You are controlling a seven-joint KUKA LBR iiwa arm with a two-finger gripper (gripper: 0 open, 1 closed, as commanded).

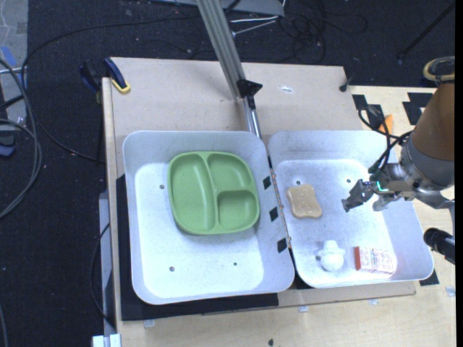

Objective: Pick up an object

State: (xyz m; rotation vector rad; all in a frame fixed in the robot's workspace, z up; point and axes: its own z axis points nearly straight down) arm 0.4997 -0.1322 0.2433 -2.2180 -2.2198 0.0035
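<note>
Robotics lab or test cell. Plain tan wooden surface (188, 92) carries two shallow white plastic bins (145, 266), side by side. Grey metal pole (221, 35) slants over it from frame at top. Loose black cables (43, 143) trail across dark speckled floor (51, 251). Blue-and-yellow clamp (116, 76) grips surface's far left corner. Grey robot arm with orange band (434, 139) reaches in from right.

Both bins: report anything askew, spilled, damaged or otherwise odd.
Nothing stands out. The green divided plate lies flat in the left bin. In the right bin, the toast piece, white object and small packet lie apart and intact. The gripper is above the bin floor.
</note>
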